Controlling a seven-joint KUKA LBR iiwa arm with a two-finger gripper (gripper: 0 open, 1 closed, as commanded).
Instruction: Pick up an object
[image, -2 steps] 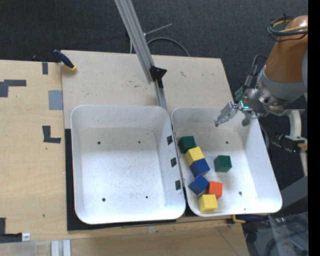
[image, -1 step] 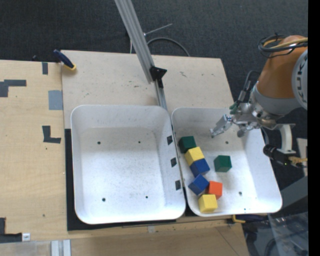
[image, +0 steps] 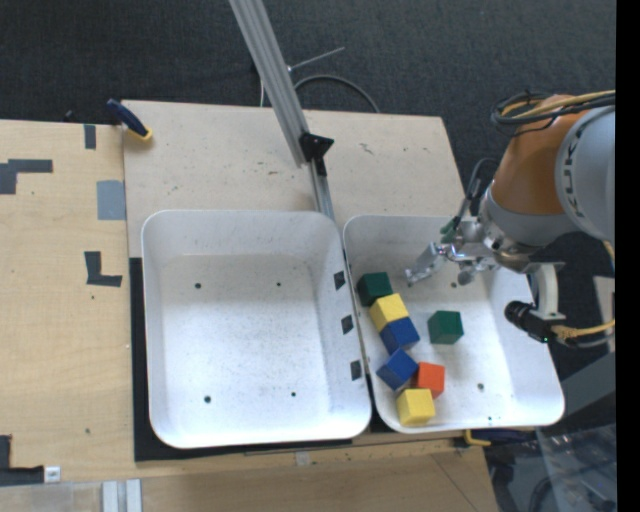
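Left bin (image: 160, 300) has just its bare white floor. The right bin (image: 530, 390) has the blocks bunched along its left wall: a dark green cube (image: 374, 287) at the top, then a yellow one (image: 389, 309), two blue ones (image: 400, 333) (image: 397, 368), an orange one (image: 431, 377) and another yellow (image: 416, 406) at the bottom. A second green cube (image: 445, 326) sits apart, more to the middle. The gripper (image: 425, 268) hangs over the bin's upper part, nothing between its fingers; how wide they are, I can't tell.
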